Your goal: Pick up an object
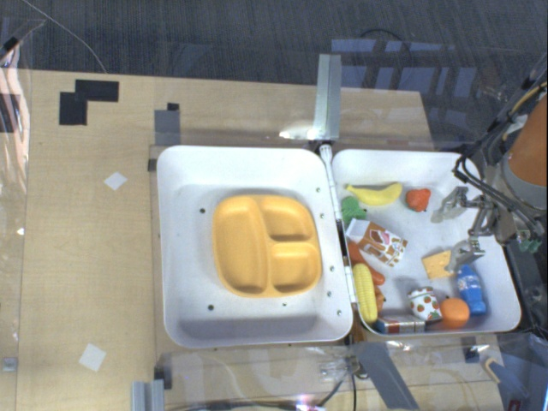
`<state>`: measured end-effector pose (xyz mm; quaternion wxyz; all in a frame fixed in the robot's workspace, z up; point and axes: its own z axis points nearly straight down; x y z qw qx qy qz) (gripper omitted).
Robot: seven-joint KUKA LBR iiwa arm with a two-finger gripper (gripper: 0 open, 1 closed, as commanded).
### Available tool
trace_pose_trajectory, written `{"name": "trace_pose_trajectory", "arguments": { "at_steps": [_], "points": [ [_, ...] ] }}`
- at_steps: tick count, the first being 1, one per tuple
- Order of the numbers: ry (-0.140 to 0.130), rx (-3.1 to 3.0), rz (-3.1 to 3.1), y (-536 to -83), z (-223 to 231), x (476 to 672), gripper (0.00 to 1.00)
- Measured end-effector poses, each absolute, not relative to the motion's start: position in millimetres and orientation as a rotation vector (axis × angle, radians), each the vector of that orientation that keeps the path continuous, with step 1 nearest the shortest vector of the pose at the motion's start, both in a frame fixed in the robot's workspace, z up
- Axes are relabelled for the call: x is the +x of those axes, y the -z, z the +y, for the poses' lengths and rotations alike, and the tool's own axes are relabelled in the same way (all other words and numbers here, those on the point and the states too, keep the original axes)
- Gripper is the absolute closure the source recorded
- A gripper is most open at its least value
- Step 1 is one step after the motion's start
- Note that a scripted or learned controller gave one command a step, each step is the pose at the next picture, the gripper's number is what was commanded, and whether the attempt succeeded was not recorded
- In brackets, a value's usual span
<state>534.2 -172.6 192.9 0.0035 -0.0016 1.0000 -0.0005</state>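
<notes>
While nothing is yet lifted, the job is looking barely begun. Using the yellow tray as the landmark: it is lying in the left bin on the bench, untouched. Just right of the tray, past the divider, the right bin is holding the candidates: a banana and a green piece nearest the tray's upper corner, a patterned carton and a corn cob beside its right edge. Farther right of the tray are sitting a red piece, a cheese wedge, a small cup, an orange and a blue bottle. Farthest right, the gripper is hovering with its fingers spread wide and holding nothing, just above the cheese wedge and the blue bottle. Descent, closing and lifting are all remaining, by my judgement.
</notes>
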Motion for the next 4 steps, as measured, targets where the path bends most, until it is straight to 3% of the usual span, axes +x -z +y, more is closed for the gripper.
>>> {"name": "trace_pose_trajectory", "arguments": {
  "at_steps": [1,2,3,4],
  "points": [
    [0.003,0.436,3.096,-89,-206,525.1,0.00],
    [0.000,1.039,2.947,-89,-205,491.6,0.00],
    [-0.004,1.280,2.856,-88,-204,566.8,0.00],
    [-0.005,1.544,2.724,-98,-204,657.7,0.00]
  ]
}}
